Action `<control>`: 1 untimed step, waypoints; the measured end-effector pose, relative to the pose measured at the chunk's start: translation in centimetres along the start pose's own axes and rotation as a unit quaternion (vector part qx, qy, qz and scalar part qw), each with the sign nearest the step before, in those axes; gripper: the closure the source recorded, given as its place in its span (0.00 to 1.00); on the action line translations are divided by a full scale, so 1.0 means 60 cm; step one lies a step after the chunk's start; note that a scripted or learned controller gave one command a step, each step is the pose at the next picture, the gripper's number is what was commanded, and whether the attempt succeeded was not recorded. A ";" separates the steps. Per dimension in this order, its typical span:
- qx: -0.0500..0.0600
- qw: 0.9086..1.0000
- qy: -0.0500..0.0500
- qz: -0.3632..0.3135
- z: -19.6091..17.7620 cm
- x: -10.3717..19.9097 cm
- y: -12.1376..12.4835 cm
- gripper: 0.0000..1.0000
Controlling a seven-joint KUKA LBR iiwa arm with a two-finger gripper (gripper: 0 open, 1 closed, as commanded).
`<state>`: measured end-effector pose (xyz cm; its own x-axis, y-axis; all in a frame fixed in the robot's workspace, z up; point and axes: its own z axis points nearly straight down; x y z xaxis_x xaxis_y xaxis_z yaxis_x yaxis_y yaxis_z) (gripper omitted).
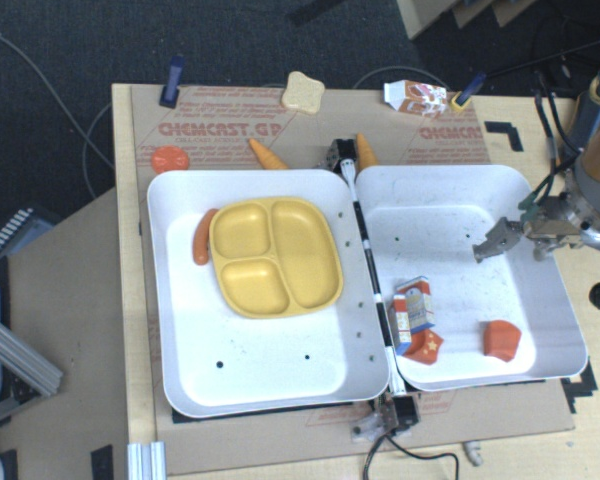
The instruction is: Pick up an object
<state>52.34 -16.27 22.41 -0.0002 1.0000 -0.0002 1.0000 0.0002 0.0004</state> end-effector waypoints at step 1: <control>0.002 1.000 0.001 -0.001 0.156 0.122 0.111 0.00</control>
<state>58.99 -8.97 13.03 -0.0020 1.0000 0.0020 1.0000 0.0020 -0.0029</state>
